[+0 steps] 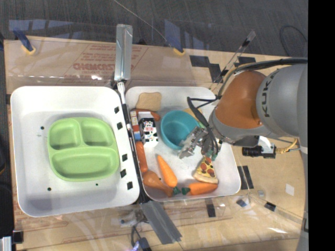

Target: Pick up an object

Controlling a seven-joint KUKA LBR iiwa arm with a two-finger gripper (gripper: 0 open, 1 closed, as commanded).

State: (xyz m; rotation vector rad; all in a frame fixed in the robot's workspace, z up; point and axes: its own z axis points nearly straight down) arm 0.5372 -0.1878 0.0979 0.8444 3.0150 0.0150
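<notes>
While the arm (272, 106) reaches in from the right of the camera view, its gripper (196, 143) hangs low inside the right bin (230, 179), just beside the right wall of the teal cup (175, 128) and above the bare white floor. I cannot tell from this slanted view how the gripper is set, and nothing is seen caught in it, so I judge that no object is taken yet. The nearest thing to it is the pizza slice (207, 171), which lies a little toward the near edge of the bin and slightly to the right, with its point turned up toward the gripper. To the left of it, a little further off, is an orange carrot (167, 172), whose long axis runs slanted from upper left to lower right. A second carrot (201, 189) lies along the near wall, almost level. Against the left wall there are a small milk carton (149, 131), a long sausage (141, 157) standing lengthwise along the wall, and a piece of toast (149, 100) at the far corner. The left bin (31, 192) holds a green divided plate (82, 148), well apart from the gripper. In my judgement, the coming move depends on a short shift toward the near edge, over the pizza slice or the carrot.
</notes>
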